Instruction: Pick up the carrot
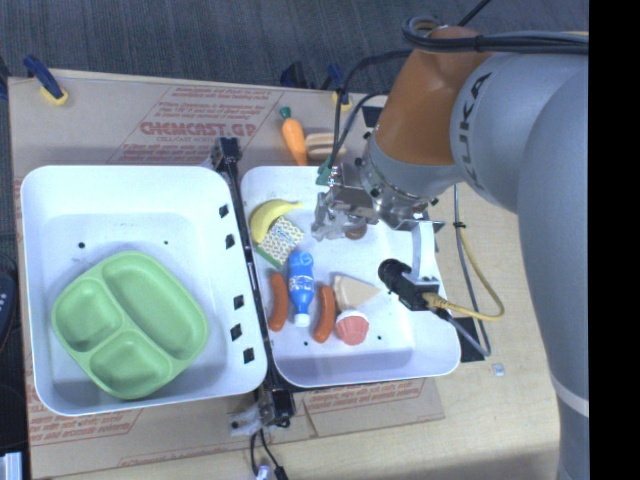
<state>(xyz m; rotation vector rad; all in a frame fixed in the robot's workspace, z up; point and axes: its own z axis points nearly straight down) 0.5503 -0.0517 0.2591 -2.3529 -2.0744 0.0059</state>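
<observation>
1. Hand. The hand (337, 220) is hanging over the far half of the right-hand bin (440, 353), above bare white floor. Whether it is spread or pressed together cannot be told: the wrist is covering it from above. Nothing is showing in its grip.

2. Carrot. The carrot (293, 140) is lying outside both bins, beyond the hand and a little toward the view's left. It is resting on the cardboard sheet (200, 118) that is covering the desk (500, 418), just past the far rim of the right-hand bin, with its green end pointing away from the hand. A tan roll (320, 148) is lying just beside it, on the side nearer the hand.

3. Right-hand bin, contents.
- A banana (268, 213) is lying to the view's left of the hand, near the bin wall.
- A patterned packet (283, 238) is touching the banana on its near side.
- A blue-and-white bottle (300, 276) is lying nearer the camera than the hand, just below the packet.
- Two sausages are flanking the bottle: one (278, 301) toward the bin wall, the other (324, 313) on the opposite side.
- A pale wedge (352, 290) is lying directly in front of the hand.
- A small red-and-white cup (352, 326) is lying just beyond the wedge, between it and the near rim.

4. Left-hand bin. The left-hand bin (60, 198) is sitting well apart from the hand, across the divider. It is holding one green plate (130, 323) with three compartments.
</observation>
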